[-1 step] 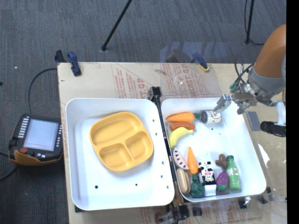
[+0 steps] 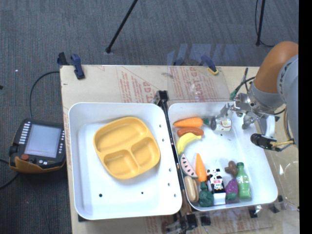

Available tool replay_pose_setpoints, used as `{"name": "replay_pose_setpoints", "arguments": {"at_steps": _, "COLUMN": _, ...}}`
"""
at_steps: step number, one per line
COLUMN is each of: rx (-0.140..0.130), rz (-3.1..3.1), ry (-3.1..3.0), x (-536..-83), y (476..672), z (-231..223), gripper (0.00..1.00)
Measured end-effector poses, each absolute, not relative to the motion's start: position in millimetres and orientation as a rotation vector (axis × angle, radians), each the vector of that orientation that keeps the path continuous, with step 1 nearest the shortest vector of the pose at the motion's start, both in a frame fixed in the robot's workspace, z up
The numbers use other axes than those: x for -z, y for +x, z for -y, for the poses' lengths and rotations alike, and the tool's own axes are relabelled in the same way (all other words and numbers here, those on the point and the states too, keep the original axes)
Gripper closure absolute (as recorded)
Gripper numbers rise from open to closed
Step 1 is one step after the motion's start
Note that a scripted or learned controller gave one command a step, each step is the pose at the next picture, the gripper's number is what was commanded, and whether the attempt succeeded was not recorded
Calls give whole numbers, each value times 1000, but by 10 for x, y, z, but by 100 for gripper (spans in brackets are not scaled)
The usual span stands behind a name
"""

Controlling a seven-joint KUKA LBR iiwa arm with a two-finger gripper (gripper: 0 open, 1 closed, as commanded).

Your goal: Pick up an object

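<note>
The arm [image 2: 278, 77] reaches in from the right over the far part of the right bin [image 2: 253, 152]. Its gripper [image 2: 233, 112] hangs just beside a small white cup [image 2: 224, 124]; whether it is wide or narrow cannot be told. Toy food fills the bin's left and near parts. A yellow tray [image 2: 126, 146] lies in the left bin [image 2: 80, 179].

bench [image 2: 131, 84], two white bins [image 2: 83, 130]

Arm [image 2: 273, 82] bent low at right
</note>
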State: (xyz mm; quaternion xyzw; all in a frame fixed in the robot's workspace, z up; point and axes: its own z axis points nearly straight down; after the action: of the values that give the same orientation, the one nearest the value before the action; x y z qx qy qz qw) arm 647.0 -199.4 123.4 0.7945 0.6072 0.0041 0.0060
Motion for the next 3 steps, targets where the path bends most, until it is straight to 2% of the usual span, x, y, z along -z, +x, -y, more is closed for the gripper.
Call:
{"name": "replay_pose_setpoints", "arguments": {"at_steps": 1, "rx": -65, "rz": -1697, "ry": 2614, "x": -1125, "y": 6467, "z": 1976, "gripper": 0}}
{"name": "replay_pose_setpoints", "arguments": {"at_steps": 2, "rx": -65, "rz": -1278, "ry": 2850, "x": -1106, "y": 6481, "z": 1967, "gripper": 0}}
{"name": "replay_pose_setpoints", "arguments": {"at_steps": 3, "rx": -3, "rz": -857, "ry": 3023, "x": -894, "y": 6197, "z": 1422, "gripper": 0}}
